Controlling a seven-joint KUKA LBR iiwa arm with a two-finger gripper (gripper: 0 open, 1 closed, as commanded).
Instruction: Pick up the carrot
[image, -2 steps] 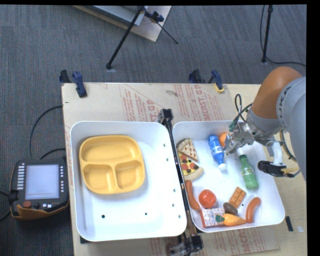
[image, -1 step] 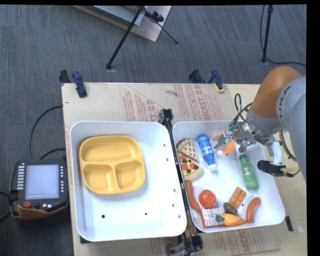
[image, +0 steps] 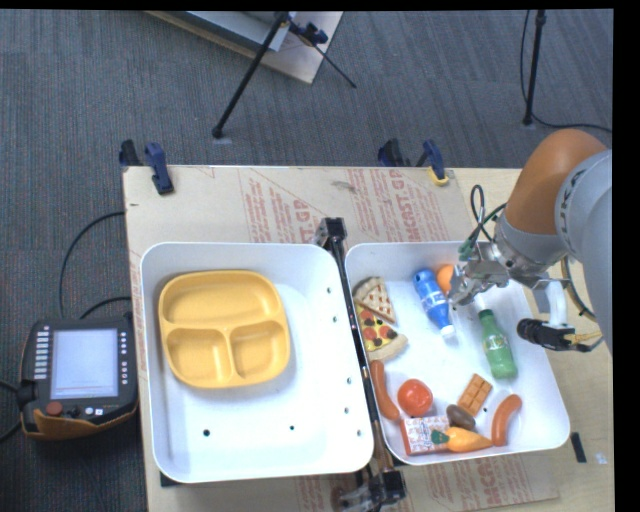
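Camera view: looked down at a slant on a table (image: 250, 195) carrying two shallow white bins side by side.
Left bin (image: 180, 430): held a yellow divided tray (image: 225, 327), set well apart from the toy food.
Right bin (image: 545, 400): held the clutter, so the arm reached in there from the right.
Carrot (image: 467, 439): lay on its side at the near edge of the right bin, touching a small printed box (image: 425, 434) and just beside a red sausage (image: 506, 417).
End effector (image: 470, 283): hovered at the far side of the right bin, between a blue bottle (image: 432, 297) and a green bottle (image: 496, 343); whether it was wide or narrow I cannot tell, and nothing showed held in it.
Gap to target: the end effector stood well apart from the carrot, with a tomato (image: 414, 396) and a cracker (image: 475, 392) between.
Stage, as judged: approach not yet made; the carrot was untouched.
Risk, as judged: crowded neighbours could block a clean grip.
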